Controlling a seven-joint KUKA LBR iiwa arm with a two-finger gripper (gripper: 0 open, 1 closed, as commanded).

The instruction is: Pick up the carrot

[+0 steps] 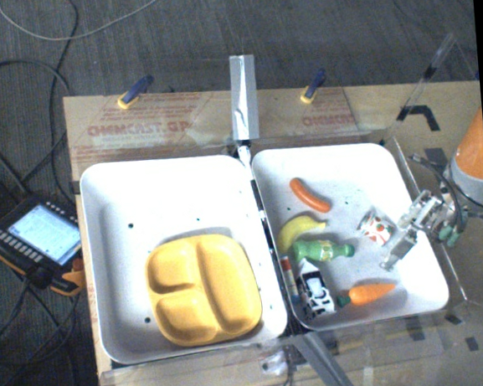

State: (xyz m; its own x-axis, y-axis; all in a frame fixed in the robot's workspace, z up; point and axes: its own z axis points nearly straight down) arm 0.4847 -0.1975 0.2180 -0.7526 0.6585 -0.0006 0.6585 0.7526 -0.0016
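Claw hung unclenched over the right bin, grasping nothing.
Carrot lay near the front wall, just below; descending squarely across its middle seemed wisest.

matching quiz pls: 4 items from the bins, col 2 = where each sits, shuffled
Items:
1. carrot
2. hot dog
3. yellow tray
4. green bottle

Places:
A. left bin
B. right bin, far half, beyond the banana
C. right bin, near edge, below the claw
D. right bin, middle, lying against the banana

Pairs: 1-C, 2-B, 3-A, 4-D
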